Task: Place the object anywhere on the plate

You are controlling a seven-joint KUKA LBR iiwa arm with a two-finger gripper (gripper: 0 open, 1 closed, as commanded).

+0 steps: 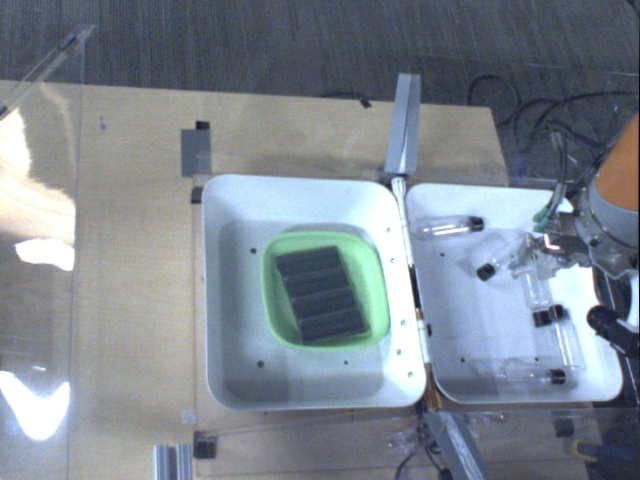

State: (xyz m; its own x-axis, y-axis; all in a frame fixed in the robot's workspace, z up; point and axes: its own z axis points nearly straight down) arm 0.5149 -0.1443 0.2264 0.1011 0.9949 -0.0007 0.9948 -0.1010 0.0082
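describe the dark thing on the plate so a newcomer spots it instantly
Look in the left white bin; a light green square plate sits in its middle. On the plate lies a dark grey ridged rectangular block, opaque, unlike the clear vials in the right bin.

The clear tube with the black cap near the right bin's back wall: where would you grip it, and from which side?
Probably mid-body, from straight above. The clear tube lies flat and apart from the other tubes, its long axis roughly across the right bin, black cap toward the arm. Closing the fingers across its narrow width, clear of the cap, seems safest. The gripper is too blurred to judge.
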